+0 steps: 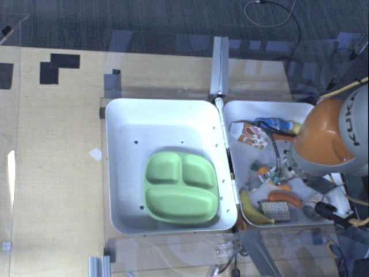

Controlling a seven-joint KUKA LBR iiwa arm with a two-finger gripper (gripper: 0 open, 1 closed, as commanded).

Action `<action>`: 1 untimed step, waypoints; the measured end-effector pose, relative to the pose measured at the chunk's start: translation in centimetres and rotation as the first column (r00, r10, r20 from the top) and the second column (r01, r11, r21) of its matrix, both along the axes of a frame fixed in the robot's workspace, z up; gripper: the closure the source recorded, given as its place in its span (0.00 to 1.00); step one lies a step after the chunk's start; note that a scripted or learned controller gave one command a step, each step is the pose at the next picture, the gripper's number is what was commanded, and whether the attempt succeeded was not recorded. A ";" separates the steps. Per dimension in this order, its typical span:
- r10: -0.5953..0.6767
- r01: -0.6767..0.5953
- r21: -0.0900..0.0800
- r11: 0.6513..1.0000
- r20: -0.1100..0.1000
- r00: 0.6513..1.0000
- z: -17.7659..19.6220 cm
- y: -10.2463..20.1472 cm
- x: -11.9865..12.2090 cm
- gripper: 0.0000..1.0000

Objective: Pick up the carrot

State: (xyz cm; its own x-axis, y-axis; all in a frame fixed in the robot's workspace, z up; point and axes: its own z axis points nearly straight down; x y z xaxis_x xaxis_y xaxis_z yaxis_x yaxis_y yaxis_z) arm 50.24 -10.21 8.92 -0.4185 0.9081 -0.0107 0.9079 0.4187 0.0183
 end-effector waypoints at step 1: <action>0.001 -0.001 0.000 1.000 0.006 1.000 0.9 0.1 0.4 1.00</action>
